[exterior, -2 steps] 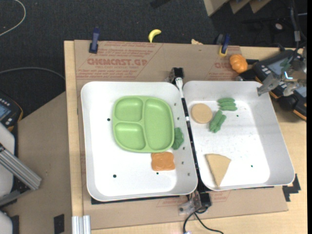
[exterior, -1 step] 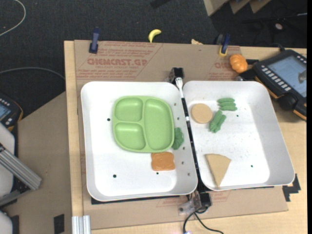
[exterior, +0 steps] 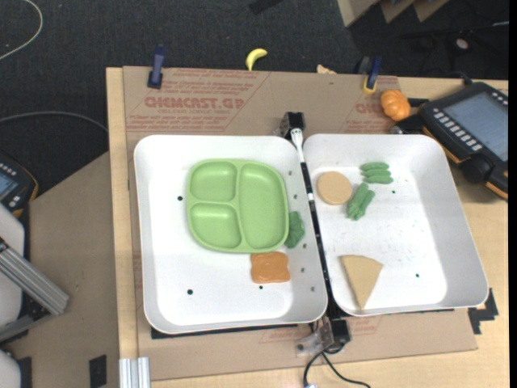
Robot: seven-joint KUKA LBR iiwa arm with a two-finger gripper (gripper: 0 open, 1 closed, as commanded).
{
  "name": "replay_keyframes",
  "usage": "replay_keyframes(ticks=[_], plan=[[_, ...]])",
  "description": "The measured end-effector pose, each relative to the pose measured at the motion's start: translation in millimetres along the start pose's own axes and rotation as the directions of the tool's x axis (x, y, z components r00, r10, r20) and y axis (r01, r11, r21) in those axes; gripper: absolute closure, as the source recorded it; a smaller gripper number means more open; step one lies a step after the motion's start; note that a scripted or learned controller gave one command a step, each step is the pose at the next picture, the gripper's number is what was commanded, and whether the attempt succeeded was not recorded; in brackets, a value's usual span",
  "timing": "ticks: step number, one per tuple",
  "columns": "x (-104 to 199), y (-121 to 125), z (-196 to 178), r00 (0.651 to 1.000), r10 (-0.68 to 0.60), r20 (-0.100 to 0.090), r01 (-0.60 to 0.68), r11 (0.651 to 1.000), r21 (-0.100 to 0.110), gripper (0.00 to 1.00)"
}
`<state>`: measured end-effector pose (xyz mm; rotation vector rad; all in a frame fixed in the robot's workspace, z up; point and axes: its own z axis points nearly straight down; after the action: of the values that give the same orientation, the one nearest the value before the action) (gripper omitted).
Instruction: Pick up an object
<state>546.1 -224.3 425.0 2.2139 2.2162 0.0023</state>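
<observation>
Camera view, green divided plate (exterior: pixel 238 204) touching orange piece (exterior: pixel 270 267), left bin (exterior: pixel 161 297)

You cannot tell the arm's pose, its wrist angle or the gripper's state from this moment.
</observation>
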Motion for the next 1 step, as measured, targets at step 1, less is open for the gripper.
replay_keyframes(ticks=[1], plan=[[37.5, -34.5, 34.4, 1.000, -0.001, -0.008, 0.001, 1.000, 0.012, 1.00]])
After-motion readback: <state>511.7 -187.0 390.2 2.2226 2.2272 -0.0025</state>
